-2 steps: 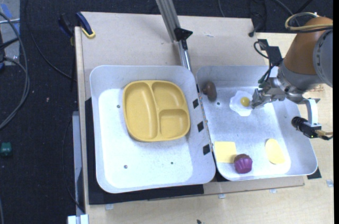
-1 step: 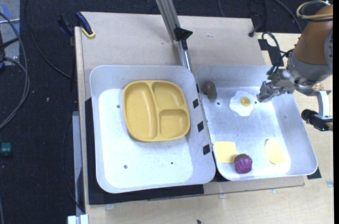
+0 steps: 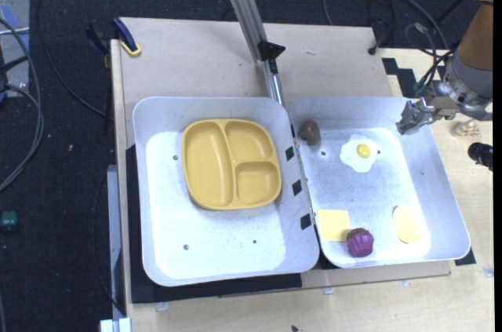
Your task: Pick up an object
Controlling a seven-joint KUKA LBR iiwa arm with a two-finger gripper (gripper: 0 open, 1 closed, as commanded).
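The right bin [image 3: 439,189] holds a fried egg [image 3: 360,153], a brown lump [image 3: 309,133] at its far left corner, a yellow square slice [image 3: 332,224], a purple piece [image 3: 360,242] and a pale yellow round piece [image 3: 407,225]. My gripper [image 3: 411,121] hangs over the right bin's far right rim, well right of the egg. Nothing shows between its tips.
The left bin [image 3: 157,244] carries a yellow divided plate [image 3: 231,163]. A metal pole [image 3: 243,1] slants down to the gap between the bins. Cables lie on the dark floor around the bench [image 3: 196,63].
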